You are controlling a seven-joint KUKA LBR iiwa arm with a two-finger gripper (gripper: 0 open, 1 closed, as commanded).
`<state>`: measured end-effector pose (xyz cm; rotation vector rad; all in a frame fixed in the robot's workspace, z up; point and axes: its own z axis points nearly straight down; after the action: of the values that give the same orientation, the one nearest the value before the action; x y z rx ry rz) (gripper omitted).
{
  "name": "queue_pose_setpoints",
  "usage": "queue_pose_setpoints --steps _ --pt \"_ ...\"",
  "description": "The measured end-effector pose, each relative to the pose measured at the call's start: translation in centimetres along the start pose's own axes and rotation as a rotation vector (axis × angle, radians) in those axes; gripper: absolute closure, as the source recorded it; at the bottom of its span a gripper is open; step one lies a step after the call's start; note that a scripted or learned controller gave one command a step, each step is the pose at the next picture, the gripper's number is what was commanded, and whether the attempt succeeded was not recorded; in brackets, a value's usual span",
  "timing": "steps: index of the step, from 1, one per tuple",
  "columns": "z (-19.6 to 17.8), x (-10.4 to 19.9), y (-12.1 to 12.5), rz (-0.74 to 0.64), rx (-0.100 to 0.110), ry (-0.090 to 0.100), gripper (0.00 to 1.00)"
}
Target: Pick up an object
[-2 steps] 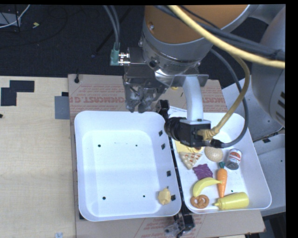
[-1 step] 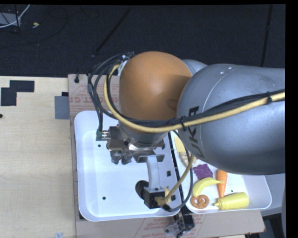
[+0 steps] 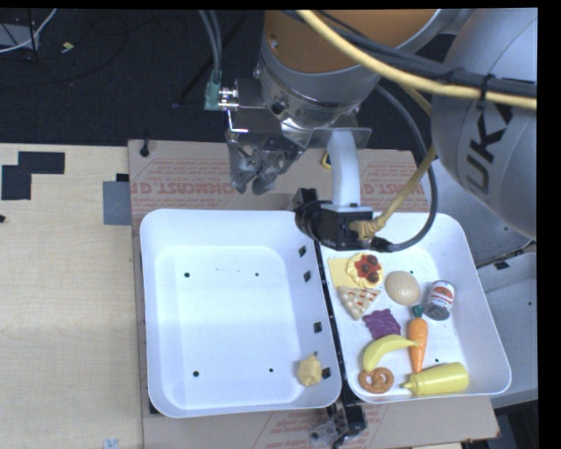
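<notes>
Grey arm [image 3: 491,114], orange band [image 3: 351,26], yellow cable [image 3: 394,74].

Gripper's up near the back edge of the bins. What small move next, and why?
Probably bring the gripper forward and right over the right white bin, where the toy foods cluster: yellow plastic banana, orange carrot. It hangs above the bins' back edge, with nothing between its fingers.

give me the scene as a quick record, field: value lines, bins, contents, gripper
left bin: one small yellow lump near its lower right corner
right bin: toy foods grouped together: pizza slice, egg, can, carrot, banana, pretzel, yellow squeeze bottle, purple piece
gripper: above the bench behind the left bin, nothing seen between its fingers
task state: no object picked up yet
</notes>
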<state>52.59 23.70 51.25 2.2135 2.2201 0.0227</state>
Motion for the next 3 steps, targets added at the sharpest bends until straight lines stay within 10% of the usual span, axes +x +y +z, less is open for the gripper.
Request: queue_pose_setpoints --steps 2,3 --pt "-2.5 -3.5 -0.4 0.004 0.021 -0.008 1.00" --pt "16.2 -1.1 -5.6 -0.001 0.036 -0.015 1.00"
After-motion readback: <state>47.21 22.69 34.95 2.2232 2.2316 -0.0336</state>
